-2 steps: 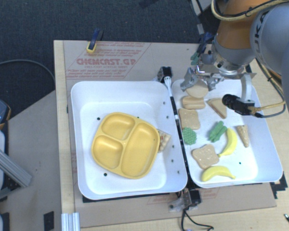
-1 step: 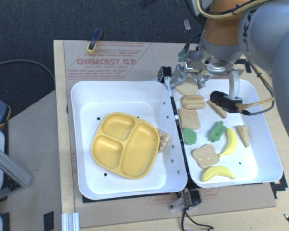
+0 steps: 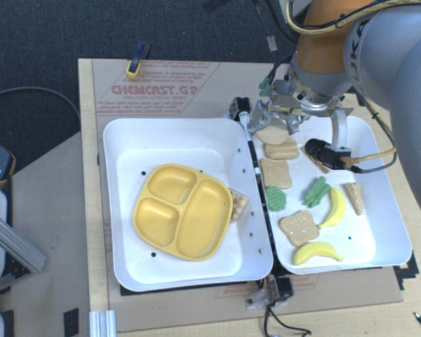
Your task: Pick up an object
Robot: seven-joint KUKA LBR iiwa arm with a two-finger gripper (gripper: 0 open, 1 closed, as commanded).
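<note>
Bananas: the near one [image 3: 318, 253] is lying crosswise beside the toast [image 3: 299, 225]; I am not making out the gripper's [image 3: 284, 120] opening.

the grey arm with its orange band [image 3: 335, 20] is reaching in from the right, and the gripper [image 3: 281, 121] is hanging low over the back left corner of the right bin [image 3: 389, 216], just above a pale cracker piece [image 3: 272, 135]. more toy food is lying in that bin: tan crackers [image 3: 276, 173], a green round piece [image 3: 276, 199], a green pod [image 3: 316, 192], a slice of bread [image 3: 299, 226] and two bananas [image 3: 317, 253]. in the left bin [image 3: 119, 160] a yellow divided plate [image 3: 183, 210] is sitting, with a small cracker [image 3: 238, 203] touching its right edge.
</note>
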